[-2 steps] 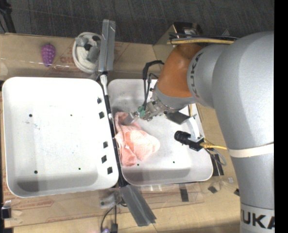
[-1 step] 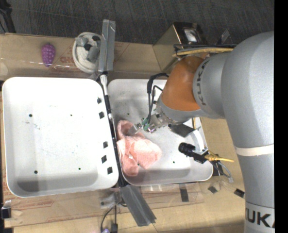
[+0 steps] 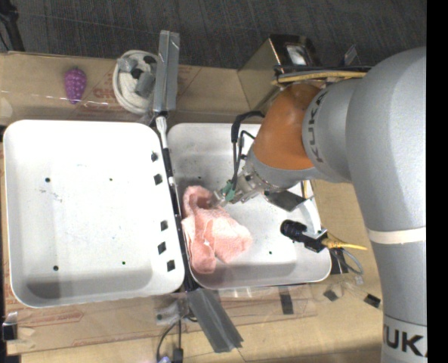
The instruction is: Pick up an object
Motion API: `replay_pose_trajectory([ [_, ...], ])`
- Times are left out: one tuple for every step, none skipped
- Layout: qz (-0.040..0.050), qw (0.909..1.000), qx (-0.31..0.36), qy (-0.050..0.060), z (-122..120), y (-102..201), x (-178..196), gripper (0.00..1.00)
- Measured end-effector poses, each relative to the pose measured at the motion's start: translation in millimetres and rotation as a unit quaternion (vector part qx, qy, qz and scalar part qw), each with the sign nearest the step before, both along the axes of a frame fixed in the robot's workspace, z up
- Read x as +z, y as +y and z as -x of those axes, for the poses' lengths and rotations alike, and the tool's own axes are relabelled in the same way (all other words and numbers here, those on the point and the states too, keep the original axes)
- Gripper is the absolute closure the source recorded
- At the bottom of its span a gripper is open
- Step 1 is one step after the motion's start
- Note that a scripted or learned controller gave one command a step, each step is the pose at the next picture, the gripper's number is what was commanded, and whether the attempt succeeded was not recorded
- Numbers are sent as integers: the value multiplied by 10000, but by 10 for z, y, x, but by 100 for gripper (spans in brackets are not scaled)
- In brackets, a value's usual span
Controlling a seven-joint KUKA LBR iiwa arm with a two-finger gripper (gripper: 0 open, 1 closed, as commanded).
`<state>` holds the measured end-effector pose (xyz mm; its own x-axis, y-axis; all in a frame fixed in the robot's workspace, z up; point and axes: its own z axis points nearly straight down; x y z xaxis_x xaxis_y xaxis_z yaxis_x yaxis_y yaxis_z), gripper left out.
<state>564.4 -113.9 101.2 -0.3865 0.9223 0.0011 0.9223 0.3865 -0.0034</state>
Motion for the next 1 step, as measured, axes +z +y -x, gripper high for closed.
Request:
replay_pose_trajectory([
  [1, 10000, 0, -2, -1, 0, 1, 0],
])
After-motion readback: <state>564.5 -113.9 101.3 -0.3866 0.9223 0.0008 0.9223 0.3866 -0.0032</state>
